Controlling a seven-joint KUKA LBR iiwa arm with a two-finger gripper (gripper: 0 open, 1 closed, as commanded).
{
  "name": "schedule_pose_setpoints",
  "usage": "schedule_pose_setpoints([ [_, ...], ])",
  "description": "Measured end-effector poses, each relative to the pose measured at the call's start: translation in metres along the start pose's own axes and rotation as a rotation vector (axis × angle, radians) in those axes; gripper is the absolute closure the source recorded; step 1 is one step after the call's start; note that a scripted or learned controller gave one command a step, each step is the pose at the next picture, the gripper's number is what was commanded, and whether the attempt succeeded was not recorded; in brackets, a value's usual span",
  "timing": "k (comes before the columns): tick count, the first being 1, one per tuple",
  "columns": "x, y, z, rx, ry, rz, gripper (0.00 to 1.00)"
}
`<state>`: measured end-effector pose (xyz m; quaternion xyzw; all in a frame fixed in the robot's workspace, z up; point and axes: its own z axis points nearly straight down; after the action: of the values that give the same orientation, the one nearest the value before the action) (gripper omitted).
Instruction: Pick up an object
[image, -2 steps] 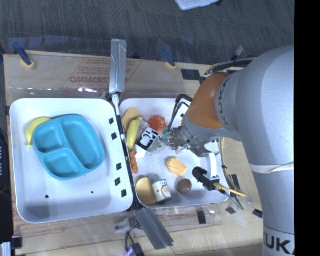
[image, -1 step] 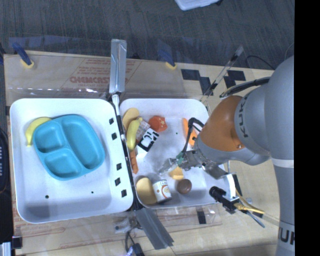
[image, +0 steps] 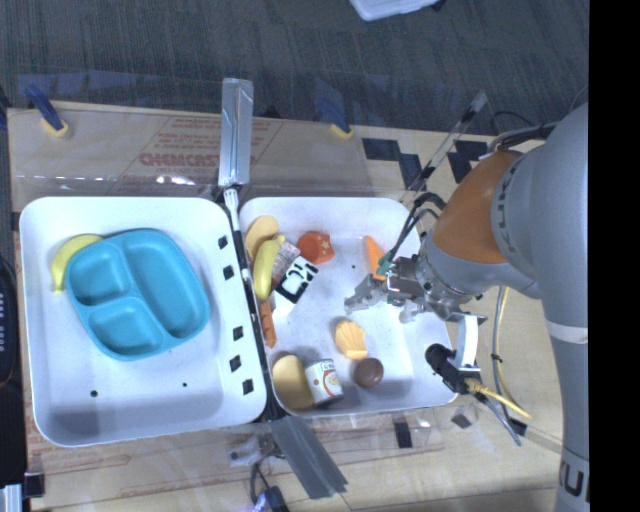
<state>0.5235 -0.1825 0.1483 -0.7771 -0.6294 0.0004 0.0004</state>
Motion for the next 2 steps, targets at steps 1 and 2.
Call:
schedule_pose_setpoints([
  [1, 0.0367, -0.0291, 0.0571, 0.003, 0.002, 0.045, 0.0],
  [2, 0.0366, -0.0289, 0.0478, 0.004, 0.001, 0.041, 1.0],
])
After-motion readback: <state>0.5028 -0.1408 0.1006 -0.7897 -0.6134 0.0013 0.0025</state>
